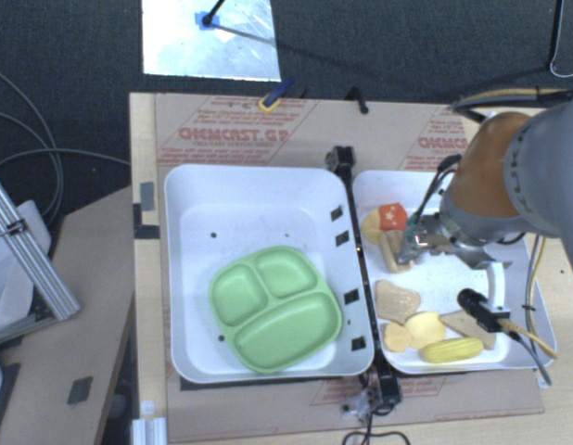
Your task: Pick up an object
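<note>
One tan block [391,253] lies at the left side of the right bin [444,281]. The claw [410,251] is low and just beside it; whether it is open or closed cannot be told. One orange cube [392,217] sits just behind the block. Roughly eight toy foods share this bin. The left bin [231,202] holds one green plate [275,309] with three compartments.

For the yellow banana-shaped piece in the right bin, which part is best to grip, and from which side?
Grip the yellow banana-shaped piece across its narrow middle, probably straight from above: it lies flat, lengthwise along the right bin's front wall, so side approaches look blocked.
</note>
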Controlling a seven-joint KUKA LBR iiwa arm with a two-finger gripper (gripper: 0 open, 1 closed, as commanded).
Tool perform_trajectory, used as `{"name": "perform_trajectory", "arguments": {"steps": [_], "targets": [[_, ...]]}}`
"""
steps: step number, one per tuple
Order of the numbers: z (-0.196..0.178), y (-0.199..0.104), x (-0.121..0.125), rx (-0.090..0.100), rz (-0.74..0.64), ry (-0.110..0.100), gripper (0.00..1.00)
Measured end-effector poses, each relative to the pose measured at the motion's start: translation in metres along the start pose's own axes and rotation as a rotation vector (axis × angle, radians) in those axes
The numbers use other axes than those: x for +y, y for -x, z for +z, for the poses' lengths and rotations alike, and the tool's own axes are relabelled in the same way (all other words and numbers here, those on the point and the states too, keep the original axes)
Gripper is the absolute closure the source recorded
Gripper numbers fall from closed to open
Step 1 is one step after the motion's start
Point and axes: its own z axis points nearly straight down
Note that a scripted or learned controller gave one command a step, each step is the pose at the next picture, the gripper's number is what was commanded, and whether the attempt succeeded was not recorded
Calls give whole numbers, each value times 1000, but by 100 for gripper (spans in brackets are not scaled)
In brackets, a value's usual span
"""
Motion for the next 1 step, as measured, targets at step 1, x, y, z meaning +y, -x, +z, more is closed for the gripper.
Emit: {"name": "perform_trajectory", "arguments": {"steps": [1], "targets": [[11,-1,-4,-2,3,0,100]]}}
